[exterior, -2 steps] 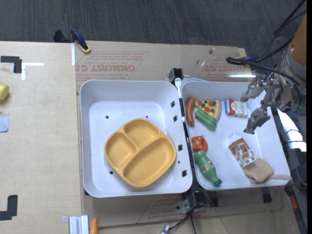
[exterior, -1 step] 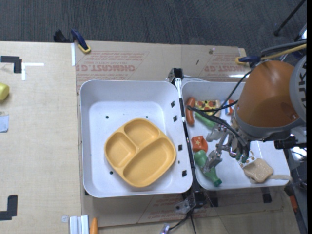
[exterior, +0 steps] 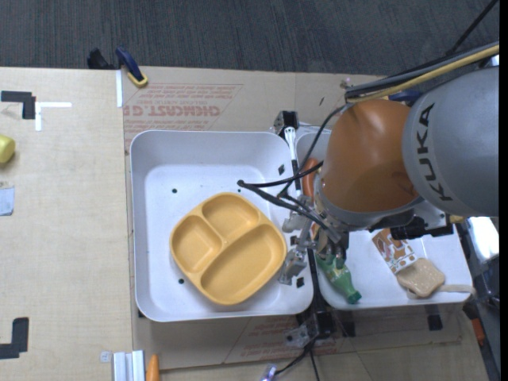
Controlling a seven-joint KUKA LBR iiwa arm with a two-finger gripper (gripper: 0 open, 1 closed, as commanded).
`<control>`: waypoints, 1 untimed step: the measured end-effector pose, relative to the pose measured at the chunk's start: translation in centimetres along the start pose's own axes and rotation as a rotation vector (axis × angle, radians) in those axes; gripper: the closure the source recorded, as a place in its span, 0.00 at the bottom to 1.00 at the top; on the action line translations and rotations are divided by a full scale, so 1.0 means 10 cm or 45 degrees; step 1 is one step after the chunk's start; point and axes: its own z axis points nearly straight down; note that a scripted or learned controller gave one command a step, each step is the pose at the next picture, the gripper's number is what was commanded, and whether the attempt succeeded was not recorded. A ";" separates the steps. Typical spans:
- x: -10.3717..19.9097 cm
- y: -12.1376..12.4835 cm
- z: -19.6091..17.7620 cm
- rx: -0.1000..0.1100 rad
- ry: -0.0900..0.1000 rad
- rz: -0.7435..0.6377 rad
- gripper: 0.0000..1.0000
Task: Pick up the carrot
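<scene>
Landmark for all positions: the left bin [exterior: 151, 236].

Far left of the left bin, at the frame edge, a small yellow object [exterior: 5, 149] lies on the desk [exterior: 63, 276]. Up and left of the bin's top-left corner sits a blue-and-yellow clip [exterior: 131, 67]. Printed cardboard [exterior: 184, 105] lies under and behind the bin.

Inside the left bin, toward its lower middle, rests a yellow divided plate [exterior: 228, 248] with three compartments, turned at an angle to the bin walls.

At the left bin's right wall, the pincer [exterior: 311, 240] hangs over the seam with the right bin [exterior: 381, 288]; cables and the wrist crowd it, and its finger state cannot be told. Above it the arm's orange band [exterior: 369, 161] and grey body [exterior: 456, 149] cover most of the right bin.

Just right of the left bin's right wall, a sliver of orange, likely the carrot [exterior: 311, 167], shows beside the orange band; mostly hidden. Lower along that wall lies a green object [exterior: 340, 280]. Further right: a printed packet [exterior: 394, 251] and a tan bread-like piece [exterior: 421, 278].
</scene>
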 end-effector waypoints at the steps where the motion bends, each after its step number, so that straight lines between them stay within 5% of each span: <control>1: -1.06 -0.16 -0.92 0.000 -0.005 -0.007 0.00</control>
